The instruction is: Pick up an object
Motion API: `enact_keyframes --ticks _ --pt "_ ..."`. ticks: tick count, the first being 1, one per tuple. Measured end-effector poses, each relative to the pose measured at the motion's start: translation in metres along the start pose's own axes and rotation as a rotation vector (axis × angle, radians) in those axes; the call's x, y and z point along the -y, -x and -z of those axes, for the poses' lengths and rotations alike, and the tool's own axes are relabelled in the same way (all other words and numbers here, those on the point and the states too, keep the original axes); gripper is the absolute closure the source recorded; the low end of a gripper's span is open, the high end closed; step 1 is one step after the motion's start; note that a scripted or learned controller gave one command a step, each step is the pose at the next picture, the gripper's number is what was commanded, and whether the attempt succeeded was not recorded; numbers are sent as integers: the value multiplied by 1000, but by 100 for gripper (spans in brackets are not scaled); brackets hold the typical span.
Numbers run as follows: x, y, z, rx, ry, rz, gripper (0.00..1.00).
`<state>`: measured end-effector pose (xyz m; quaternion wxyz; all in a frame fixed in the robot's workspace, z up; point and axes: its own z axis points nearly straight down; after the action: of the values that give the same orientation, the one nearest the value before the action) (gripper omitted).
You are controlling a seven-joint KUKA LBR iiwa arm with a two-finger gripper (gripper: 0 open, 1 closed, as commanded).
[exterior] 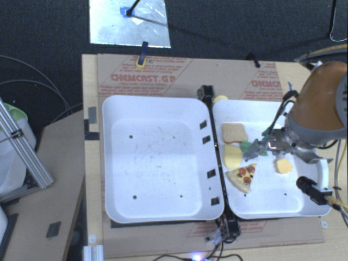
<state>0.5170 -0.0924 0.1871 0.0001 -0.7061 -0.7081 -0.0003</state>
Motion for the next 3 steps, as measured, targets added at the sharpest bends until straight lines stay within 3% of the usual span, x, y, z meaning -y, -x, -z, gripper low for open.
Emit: enact_keyframes --ticks 1,2,3 --pt "32 -7 -60 -1 -4 -2 0" --pt "29 -7 -46 1 5 -1 100" --pt "29 -26 0 1 6 3 100"
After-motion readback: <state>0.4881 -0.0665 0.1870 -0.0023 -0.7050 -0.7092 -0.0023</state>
